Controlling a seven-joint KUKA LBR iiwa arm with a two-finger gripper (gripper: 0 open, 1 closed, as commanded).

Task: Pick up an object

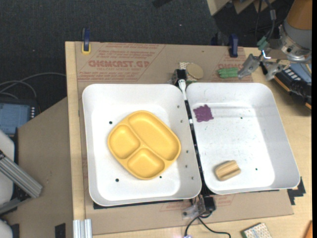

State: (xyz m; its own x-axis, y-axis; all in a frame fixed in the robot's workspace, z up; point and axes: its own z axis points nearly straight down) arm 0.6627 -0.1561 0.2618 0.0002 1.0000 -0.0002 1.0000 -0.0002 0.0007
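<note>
Resting: smooth yellow tray (143, 144), perhaps plastic.

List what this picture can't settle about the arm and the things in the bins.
- Gripper: small and blurred near the top right edge; its state is unclear.
- Arm: cut off by the top right corner.
- Purple patch in the right bin: too flat and small to identify.
- Tan block: material unclear.
- Yellow tray in the left bin: its underside is hidden.
</note>
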